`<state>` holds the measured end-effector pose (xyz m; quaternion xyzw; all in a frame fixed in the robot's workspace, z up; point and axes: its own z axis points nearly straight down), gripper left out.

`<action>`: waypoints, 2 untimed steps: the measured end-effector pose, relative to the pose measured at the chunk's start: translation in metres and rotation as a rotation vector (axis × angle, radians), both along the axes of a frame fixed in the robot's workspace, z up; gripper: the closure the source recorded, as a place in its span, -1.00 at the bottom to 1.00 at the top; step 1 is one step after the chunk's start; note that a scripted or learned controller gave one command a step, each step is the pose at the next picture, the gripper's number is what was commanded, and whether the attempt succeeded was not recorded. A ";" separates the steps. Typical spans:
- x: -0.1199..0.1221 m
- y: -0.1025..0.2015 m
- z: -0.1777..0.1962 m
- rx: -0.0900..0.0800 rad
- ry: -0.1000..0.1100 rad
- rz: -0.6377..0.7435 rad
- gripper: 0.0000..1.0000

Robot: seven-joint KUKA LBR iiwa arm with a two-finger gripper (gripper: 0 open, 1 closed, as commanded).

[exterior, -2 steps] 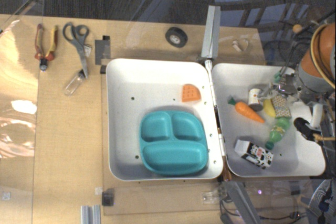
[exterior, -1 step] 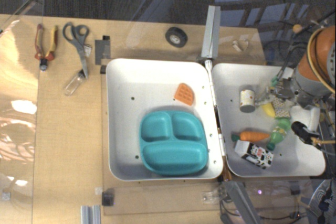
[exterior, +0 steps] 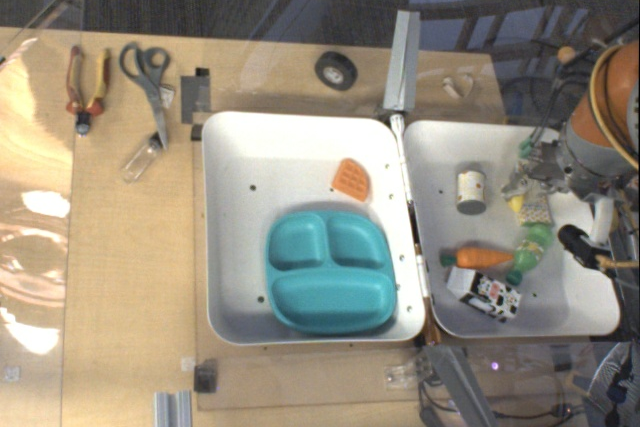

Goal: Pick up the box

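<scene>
Box (exterior: pixel 484 293) lies in right bin, near claw (exterior: pixel 535 177); claw's grip unclear

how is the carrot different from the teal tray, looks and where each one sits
The carrot is small, slim and orange with a green top; the teal tray is broad, rounded and split into three compartments. The carrot lies in the right bin just above the box, while the tray lies in the left bin, near its front edge. Both lie flat.
</scene>
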<state>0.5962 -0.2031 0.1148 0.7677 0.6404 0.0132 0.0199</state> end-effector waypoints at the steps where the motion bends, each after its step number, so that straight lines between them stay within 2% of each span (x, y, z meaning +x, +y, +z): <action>1: -0.026 0.047 0.089 0.010 0.039 0.116 1.00; 2: -0.025 0.120 0.089 0.007 0.042 0.261 1.00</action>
